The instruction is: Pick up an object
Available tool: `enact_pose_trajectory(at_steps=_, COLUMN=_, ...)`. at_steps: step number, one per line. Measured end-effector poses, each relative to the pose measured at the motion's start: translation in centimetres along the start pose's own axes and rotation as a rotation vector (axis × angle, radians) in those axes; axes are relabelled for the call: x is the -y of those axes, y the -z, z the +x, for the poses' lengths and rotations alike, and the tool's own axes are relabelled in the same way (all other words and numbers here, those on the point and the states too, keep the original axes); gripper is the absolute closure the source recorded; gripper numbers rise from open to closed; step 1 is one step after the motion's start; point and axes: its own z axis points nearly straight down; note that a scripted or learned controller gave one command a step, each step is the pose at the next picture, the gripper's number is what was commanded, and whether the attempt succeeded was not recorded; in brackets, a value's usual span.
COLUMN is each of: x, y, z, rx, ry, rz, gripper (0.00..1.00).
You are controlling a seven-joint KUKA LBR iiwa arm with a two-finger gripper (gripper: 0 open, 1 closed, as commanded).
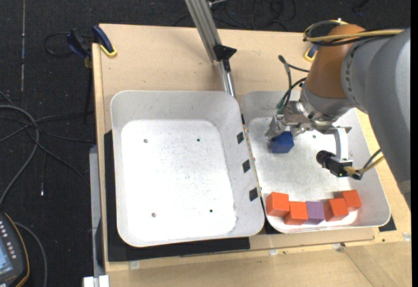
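left bin [130, 116]: showing white, peppered with fine dark specks and a few darker dots
right bin [307, 174]: showing white, lightly speckled
blue block [282, 142]: showing deep blue, sitting at 11 o'clock in the right bin
row of blocks at 6 o'clock in the right bin: running orange block [278, 203], orange, purple block [315, 211], orange, orange
arm [366, 70]: showing grey, with an orange band [330, 63] above the wrist
bench [170, 63]: showing pale tan
floor [39, 148]: showing black, crossed by dark cables
clamp [104, 42] at 10 o'clock on the bench: showing blue and yellow

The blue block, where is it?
The blue block is in the right bin, near its upper left part, right at the gripper, far above the row of orange blocks.
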Motion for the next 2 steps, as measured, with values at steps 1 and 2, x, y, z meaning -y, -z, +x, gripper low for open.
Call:
enact_pose_trajectory(at_steps=1, x=7.5, y=9.4, z=9.1, rx=-0.006, ry=0.005, rz=0.001, gripper=1.00)
enact_pose_trajectory(at_steps=2, x=5.6, y=9.0, z=17.7, rx=-0.004, ry=0.005, rz=0.001, gripper=1.00)
